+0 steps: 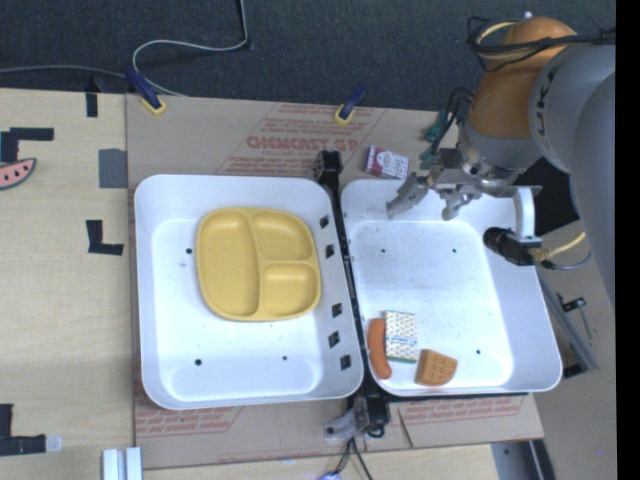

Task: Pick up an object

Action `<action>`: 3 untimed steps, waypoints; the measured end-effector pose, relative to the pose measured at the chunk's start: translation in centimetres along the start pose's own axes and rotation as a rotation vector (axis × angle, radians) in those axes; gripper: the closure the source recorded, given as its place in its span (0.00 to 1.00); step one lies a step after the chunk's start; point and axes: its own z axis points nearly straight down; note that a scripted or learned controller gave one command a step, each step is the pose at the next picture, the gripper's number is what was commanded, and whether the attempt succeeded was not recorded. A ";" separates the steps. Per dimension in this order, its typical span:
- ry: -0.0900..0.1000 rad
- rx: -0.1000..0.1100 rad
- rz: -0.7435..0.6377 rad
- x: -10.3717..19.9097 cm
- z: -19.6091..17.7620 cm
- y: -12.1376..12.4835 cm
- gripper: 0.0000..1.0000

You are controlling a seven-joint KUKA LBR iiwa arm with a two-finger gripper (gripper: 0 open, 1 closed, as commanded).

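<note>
Hotdog [378, 348] lies far from raised, spread fingers [404, 200].

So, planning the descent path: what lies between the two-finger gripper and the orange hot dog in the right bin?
The camera view shows bare white floor of the right bin between the gripper and the orange hot dog.

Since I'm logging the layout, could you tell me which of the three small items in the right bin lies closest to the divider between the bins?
The orange hot dog; the checkered packet and waffle piece lie farther right.
</note>
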 end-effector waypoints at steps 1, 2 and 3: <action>0.000 0.001 0.000 3.1 0.6 -5.4 0.00; 0.000 0.001 0.001 5.5 0.7 -10.9 0.00; -0.001 0.000 0.000 7.1 0.6 -1.5 0.00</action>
